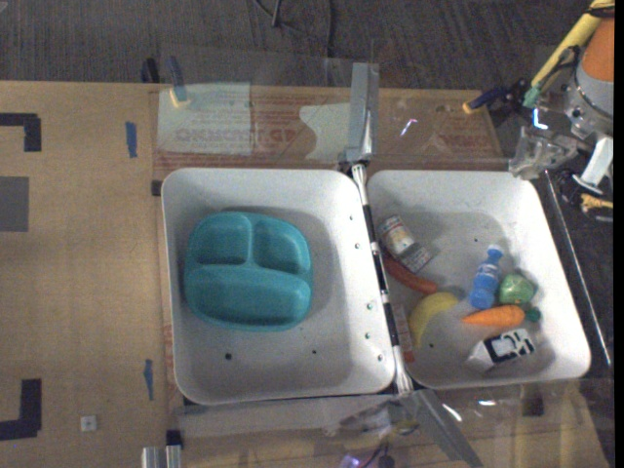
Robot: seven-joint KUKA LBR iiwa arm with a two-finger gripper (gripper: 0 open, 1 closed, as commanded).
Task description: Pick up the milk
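Observation:
The milk (505,347) is a small white carton with a black mark, lying near the front right corner of the right bin (556,261). An orange carrot (494,315) lies just behind it. My gripper (535,154) hangs over the bin's far right corner, well behind the milk and apart from it. The arm's orange band (600,52) shows at the top right.
The right bin also holds a blue bottle (485,279), a green item (517,288), a yellow fruit (432,312), a red chili (409,276) and a small can (403,242). A teal divided plate (249,268) sits in the left bin (185,359).

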